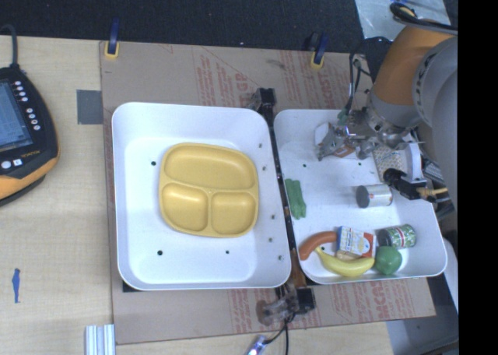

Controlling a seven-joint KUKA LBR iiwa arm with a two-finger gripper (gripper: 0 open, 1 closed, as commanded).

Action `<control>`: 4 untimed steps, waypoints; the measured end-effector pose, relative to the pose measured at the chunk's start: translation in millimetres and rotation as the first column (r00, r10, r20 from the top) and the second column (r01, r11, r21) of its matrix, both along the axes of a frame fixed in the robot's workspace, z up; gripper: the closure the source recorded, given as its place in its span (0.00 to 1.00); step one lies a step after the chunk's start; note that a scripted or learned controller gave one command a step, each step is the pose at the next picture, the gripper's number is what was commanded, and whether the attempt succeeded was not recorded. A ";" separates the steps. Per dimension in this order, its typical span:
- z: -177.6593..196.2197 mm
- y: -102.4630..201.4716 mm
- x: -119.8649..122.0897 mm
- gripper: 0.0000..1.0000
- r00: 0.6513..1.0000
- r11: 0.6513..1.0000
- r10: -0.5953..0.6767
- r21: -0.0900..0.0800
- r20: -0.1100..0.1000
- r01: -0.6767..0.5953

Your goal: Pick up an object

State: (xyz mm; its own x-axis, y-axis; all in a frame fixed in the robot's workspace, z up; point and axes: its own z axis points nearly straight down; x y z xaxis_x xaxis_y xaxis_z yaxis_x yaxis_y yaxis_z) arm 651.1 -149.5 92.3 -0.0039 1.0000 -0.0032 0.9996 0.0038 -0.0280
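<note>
You found the pick not yet made: the gripper (336, 143) hung over the far part of the right bin (311, 124), whether parted or together you could not tell. The nearest candidate, a grey cylinder (373, 195), lay just nearer, ungrasped.

Your tabletop (62, 252) is light wood, with a brown cardboard sheet (194, 73) laid over its middle. Two clamps, one with a yellow grip (113, 40) and one blue (317, 48), pin the sheet's far edge. A grey tape patch (89, 106) sits just left of the sheet. At your far left lies the teach pendant (22, 139), orange-rimmed, screen up. A small blue mark (15, 283) shows near the tabletop's left front edge.
</note>
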 end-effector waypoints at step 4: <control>0.8 -23.9 2.2 0.00 1.000 1.000 0.002 0.010 0.005 -0.002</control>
